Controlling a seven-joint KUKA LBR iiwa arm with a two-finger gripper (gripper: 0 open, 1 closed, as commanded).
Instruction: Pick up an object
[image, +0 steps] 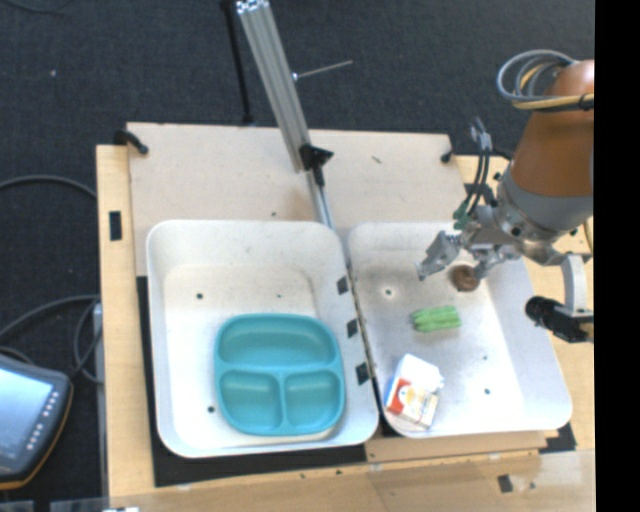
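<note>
My gripper (460, 266) hangs over the far part of the right bin (520, 390), its fingers spread open. A small brown round object (464, 279) sits right below it, between the fingertips; I cannot tell whether they touch it. A green oblong object (436, 319) lies on the bin floor a little nearer the camera. A white and red carton (413, 394) rests against the bin's front left corner.
The left bin (190, 260) holds a teal divided plate (280, 374). A slanted metal pole (285, 95) rises from behind the bins, near their shared wall. The arm's orange band (556, 145) stands above the right bin's far right corner.
</note>
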